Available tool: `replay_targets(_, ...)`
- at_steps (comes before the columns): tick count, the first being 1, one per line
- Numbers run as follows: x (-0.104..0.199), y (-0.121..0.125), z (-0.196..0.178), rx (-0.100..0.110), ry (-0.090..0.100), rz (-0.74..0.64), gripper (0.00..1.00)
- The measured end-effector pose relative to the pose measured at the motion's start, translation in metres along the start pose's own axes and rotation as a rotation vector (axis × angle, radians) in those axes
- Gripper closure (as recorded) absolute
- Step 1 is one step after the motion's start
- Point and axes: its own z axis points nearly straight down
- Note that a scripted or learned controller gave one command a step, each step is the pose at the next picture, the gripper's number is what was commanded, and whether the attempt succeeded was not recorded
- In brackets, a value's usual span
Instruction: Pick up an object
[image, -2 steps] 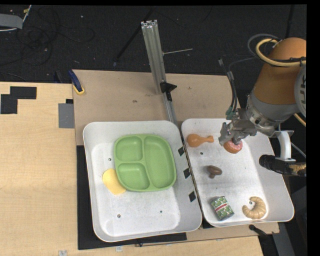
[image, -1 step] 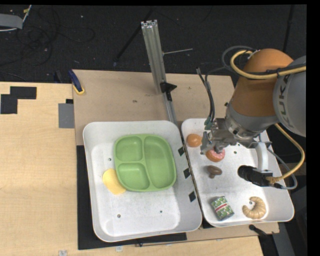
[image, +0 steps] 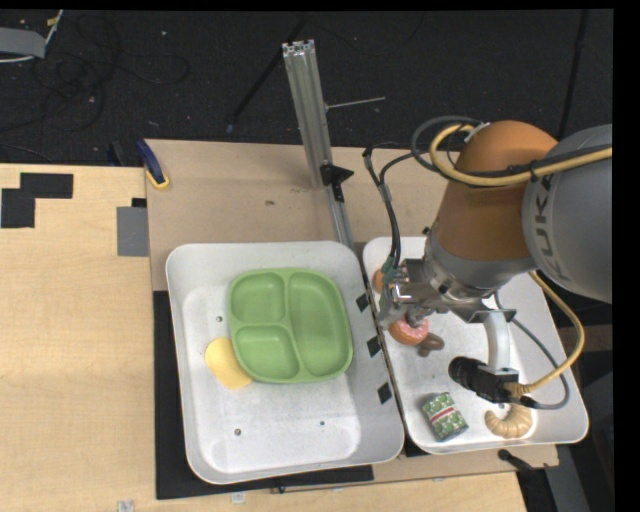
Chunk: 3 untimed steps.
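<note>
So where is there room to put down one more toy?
The left bin has a wide bare strip along its near edge, below the green plate and yellow piece. The right bin is crowded: arm, pink toy, green packet and tan ring.

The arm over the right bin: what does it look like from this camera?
The arm is grey and bulky, with a rounded orange band above the wrist and part of black KUKA lettering on its side. Yellow and black cables loop around the orange section; another yellow cable trails below.
</note>
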Motion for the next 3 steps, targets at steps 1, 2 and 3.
replay_targets(1, 0.046, -0.015, 0.017, 0.000, 0.000, 0.000, 1.00)
replay_targets(2, 0.086, -0.037, 0.019, 0.000, 0.000, -0.001, 1.00)
replay_targets(3, 0.084, -0.036, 0.019, -0.001, -0.002, 0.003, 0.00)
